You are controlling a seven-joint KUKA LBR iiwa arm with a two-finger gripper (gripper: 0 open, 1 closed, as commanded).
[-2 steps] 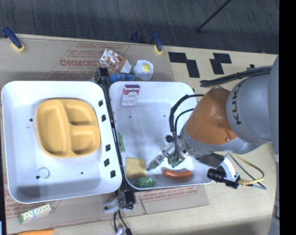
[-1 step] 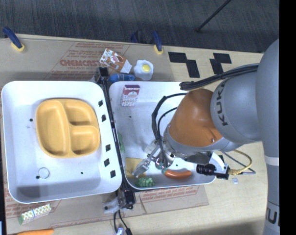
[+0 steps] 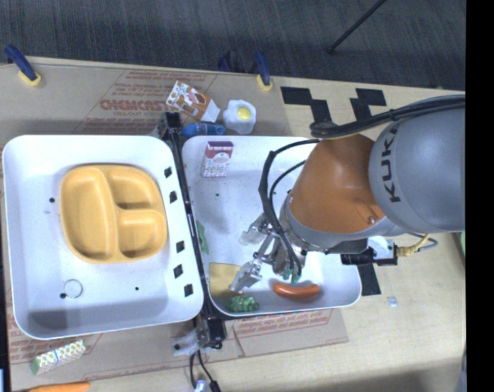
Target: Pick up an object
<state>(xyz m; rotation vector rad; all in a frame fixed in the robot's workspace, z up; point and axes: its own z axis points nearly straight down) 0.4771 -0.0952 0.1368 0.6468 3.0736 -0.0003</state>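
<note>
KUKA arm (image 3: 377, 186) leans in from the right over the r-hand bin (image 3: 230, 211), its gripper (image 3: 259, 260) low near that bin's front edge. The metal fingers (image 3: 248, 278) look spread apart w/ nothing between them; view is cluttered there, so that's a read, not a certainty.

Step in hand, as it looks from here: the approach, gripper lowering toward the items along the bin's front. Closest candidates are the orange-red sausage-shaped toy (image 3: 296, 290), just right of the fingertips, the green clump (image 3: 245, 303) just below them, and a yellowish flat piece (image 3: 222, 278) beside them on the left. A red-and-white packet (image 3: 217, 159) lies well apart at the bin's far end. Which one is targeted, can't tell.

Next move prob. calls for centring over one item, dropping the last bit, then closing; items sit close together and near the wall, so a finger could land on a neighbour or the rim.

L-hand bin (image 3: 26, 219) carries a yellow divided tray (image 3: 114, 211). Both bins rest on printed cardboard (image 3: 132, 100) on the bench, blue clamps (image 3: 24, 65) at the far edge, small packages (image 3: 187, 99) and a yellow-centred cup (image 3: 241, 116) behind the bins; dark carpet beyond.
</note>
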